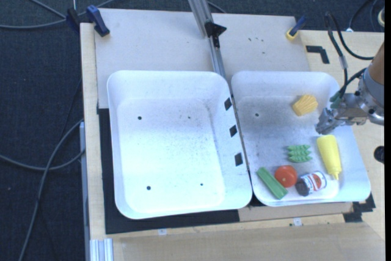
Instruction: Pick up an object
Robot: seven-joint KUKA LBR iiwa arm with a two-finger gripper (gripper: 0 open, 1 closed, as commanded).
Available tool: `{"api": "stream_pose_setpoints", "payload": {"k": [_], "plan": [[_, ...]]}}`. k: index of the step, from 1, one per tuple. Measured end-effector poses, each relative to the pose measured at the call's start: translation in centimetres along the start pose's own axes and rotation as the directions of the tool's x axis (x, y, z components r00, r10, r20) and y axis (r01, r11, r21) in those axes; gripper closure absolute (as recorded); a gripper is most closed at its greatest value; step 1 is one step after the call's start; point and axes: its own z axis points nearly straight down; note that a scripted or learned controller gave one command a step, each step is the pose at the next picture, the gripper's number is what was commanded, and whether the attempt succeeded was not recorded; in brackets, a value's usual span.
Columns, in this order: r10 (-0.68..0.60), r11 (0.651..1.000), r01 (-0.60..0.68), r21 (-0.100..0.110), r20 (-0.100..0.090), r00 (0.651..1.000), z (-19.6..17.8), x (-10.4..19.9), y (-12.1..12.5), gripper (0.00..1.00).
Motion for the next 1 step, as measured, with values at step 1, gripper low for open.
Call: {"api": "stream_pose_setpoints", "payload": {"k": [1], "plan": [[0.0,1.0,0.0,-0.001,0.0,1.0,-1.02,0.01,0.03,1.0]]}}
